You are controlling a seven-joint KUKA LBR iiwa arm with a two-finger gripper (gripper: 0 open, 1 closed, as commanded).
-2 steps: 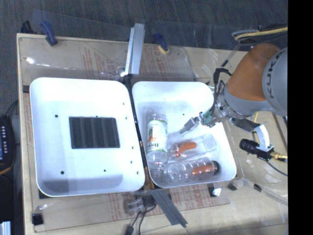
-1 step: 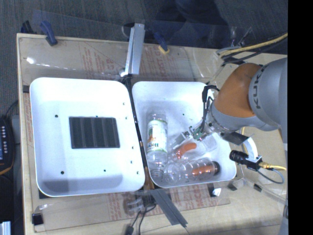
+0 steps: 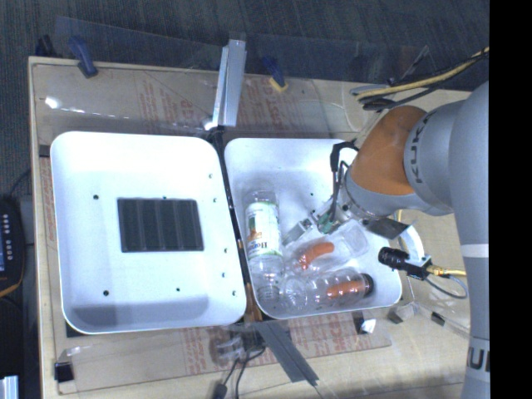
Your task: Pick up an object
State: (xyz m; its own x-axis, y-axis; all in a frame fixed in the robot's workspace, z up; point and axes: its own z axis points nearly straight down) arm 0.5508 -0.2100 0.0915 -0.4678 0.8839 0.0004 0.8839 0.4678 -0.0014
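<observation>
- Gripper (image 3: pixel 326 221) sits low in the right bin (image 3: pixel 283 158), under the grey wrist and the orange band (image 3: pixel 384 160) of the arm; its tip is down among clear plastic, and whether it is spread or pinched cannot be told from this slant.
- Nothing can be made out clamped in it; it seems to meet the upper edge of a crumpled clear wrapper (image 3: pixel 328 252), but contact is not certain.
- Bottles in the right bin: three that can be counted, though the clear plastic overlaps and the outlines blur.
- First, a clear bottle with a white and green label (image 3: pixel 263 231), lying just left of the gripper, its long axis running roughly up and down the view, one end toward the far wall and the other toward the near wall.
- Second, a clear bottle with an orange-brown patch (image 3: pixel 342 288), lying along the near wall, long axis left to right, dark end pointing right.
- Third, an orange piece (image 3: pixel 314 253) inside the clear wrapper, slanted, just below the gripper and between the other two.
- Bins: two, white, side by side and touching along a dark seam.
- Left bin (image 3: pixel 83 223) holds one dark ribbed rectangular panel (image 3: pixel 160 224) lying flat near its middle.
- Bench (image 3: pixel 125 98) beyond the bins bears clear sheeting, two blue clips at the far edge, and yellow and black cables (image 3: pixel 424 80) at upper right.
</observation>
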